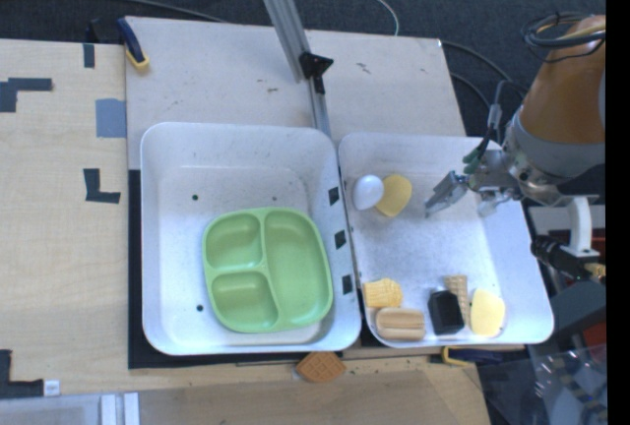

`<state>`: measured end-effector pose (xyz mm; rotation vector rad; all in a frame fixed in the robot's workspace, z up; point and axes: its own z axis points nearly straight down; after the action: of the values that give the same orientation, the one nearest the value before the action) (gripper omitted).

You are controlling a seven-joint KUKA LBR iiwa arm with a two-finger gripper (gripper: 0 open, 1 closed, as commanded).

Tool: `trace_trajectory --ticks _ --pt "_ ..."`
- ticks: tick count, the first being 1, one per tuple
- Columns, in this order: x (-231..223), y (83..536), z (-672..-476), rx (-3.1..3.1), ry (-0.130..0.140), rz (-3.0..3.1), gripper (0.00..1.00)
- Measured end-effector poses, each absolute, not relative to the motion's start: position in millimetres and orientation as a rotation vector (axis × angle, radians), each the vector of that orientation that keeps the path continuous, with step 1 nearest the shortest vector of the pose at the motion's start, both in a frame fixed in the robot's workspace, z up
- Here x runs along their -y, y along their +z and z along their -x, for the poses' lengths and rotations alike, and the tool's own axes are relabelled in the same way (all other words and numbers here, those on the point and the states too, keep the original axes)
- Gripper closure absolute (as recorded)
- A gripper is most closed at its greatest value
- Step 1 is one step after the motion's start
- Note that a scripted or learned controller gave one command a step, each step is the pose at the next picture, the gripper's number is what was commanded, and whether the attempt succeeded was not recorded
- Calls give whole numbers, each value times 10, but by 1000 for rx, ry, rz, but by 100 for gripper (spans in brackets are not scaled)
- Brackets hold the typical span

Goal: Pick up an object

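Gripper (461, 189) hung open and empty just right of the yellow toy (396, 195) in the right bin (512, 246), apparently on approach; the next move needed a short shift left and down.

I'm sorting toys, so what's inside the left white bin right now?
The left white bin holds a green plastic divided plate with three compartments, nothing visible in them. Whatever lies under the plate is covered.
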<state>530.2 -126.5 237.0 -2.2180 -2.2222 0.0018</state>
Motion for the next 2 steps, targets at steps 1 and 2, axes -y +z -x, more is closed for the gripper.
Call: trace_trajectory --ticks 1,2 --pt "1266 2370 -5302 2222 2 2218 0" --pt "1286 1919 -5338 2219 7 2217 0"
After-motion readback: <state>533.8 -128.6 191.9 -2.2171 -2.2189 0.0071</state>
